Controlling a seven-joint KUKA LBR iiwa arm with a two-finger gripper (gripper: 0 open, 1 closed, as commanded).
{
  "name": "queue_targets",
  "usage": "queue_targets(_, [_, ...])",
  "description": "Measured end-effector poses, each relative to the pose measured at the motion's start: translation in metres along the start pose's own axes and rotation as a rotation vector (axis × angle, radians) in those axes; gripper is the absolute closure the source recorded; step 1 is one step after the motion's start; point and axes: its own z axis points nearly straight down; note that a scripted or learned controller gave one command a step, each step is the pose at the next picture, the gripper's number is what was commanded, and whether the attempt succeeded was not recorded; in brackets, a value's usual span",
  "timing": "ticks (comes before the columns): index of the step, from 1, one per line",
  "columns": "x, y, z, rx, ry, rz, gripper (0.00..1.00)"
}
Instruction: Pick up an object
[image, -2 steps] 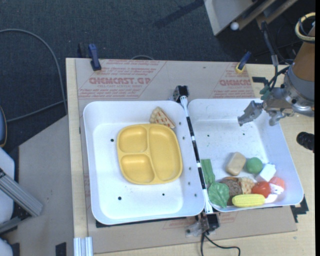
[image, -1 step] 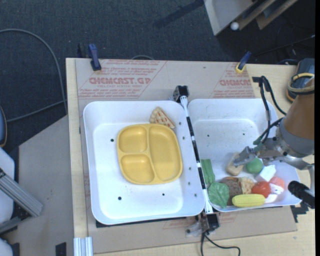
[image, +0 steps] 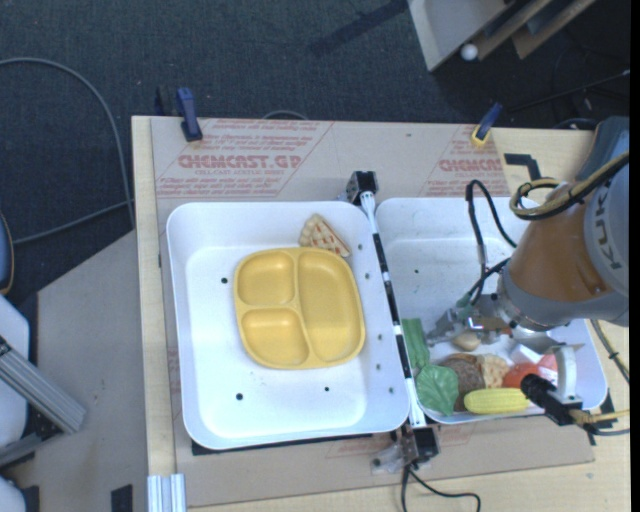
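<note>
**Camera view inspection: arm over right bin, grip state undetermined**

Camera view showed the grey arm (image: 575, 250), with its orange band, entering from the right and covering much of the right bin (image: 430, 235). The gripper (image: 468, 322) sat low over that bin's near half, just above a cluster of toy food. Its metal parts were small and blurred against the clutter, so whether it was open or closed, or had hold of anything, could not be told.

Objects in the right bin were partly hidden by the wrist and by one another. Those that could be made out: a green leaf-shaped piece (image: 437, 388) at the near left corner, a yellow corn cob (image: 495, 401) along the near wall, a dark brown lump (image: 467, 372) behind them, a tan piece (image: 494, 370) beside it, a red item (image: 519, 377) largely covered by the arm's hardware, and a green strip (image: 414, 343) along the left wall. Exact identities of the brown and red items were uncertain.

The left bin (image: 200, 330) held a yellow divided plate (image: 298, 306) near its centre, and a waffle-patterned wedge (image: 323, 236) at the far edge, touching or just beside the plate.

Printing on the bench board (image: 240, 160) read "CHEMCAST GP" in red at the far left; a second print at the far right was cut off by cables and illegible. A blue clamp (image: 187, 112) gripped the board's far left edge.
</note>
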Motion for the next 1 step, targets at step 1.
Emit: queue_targets(1, [0.0001,0.0001,-0.0096,-0.001,0.000,0.001,1.00])
